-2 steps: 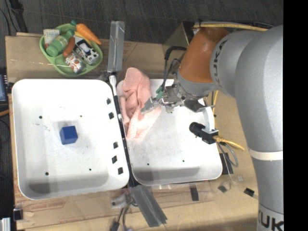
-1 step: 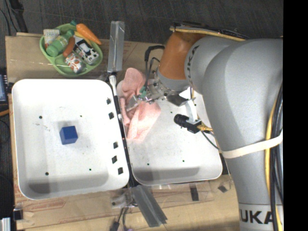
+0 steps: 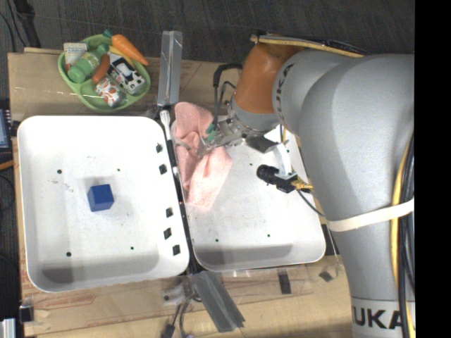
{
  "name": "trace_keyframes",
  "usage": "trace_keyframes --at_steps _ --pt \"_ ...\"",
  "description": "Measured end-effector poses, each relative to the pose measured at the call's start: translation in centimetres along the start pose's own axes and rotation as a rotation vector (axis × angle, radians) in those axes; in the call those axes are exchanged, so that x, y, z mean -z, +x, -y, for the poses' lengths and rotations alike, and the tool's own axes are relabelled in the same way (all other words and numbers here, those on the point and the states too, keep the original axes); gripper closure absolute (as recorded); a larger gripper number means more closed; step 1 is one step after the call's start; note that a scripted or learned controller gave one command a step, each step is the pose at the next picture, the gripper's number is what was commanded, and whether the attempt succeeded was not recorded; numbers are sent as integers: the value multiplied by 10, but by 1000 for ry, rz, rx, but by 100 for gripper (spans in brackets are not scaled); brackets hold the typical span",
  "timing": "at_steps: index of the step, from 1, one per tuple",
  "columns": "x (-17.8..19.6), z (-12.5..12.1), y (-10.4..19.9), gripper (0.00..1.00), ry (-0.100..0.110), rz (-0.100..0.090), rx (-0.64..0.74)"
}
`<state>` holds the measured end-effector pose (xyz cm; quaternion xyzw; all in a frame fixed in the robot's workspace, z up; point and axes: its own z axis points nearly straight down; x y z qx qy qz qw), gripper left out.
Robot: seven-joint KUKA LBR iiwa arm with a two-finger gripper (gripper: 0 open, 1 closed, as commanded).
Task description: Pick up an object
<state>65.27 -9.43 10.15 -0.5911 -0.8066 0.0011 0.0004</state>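
Camera view: gripper on pink cloth

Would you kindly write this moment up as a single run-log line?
gripper: over pink cloth, grip unclear | pink cloth: right bin, against left wall | blue cube: left bin, untouched | pick: unconfirmed

cloth: pink | cube: blue | bins: white | bowl: green | arm: grey, orange band
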Motion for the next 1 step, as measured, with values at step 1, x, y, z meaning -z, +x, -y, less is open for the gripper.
trace_keyframes --at_steps 1 --pt "91 -10 18 100 -1 0 199"
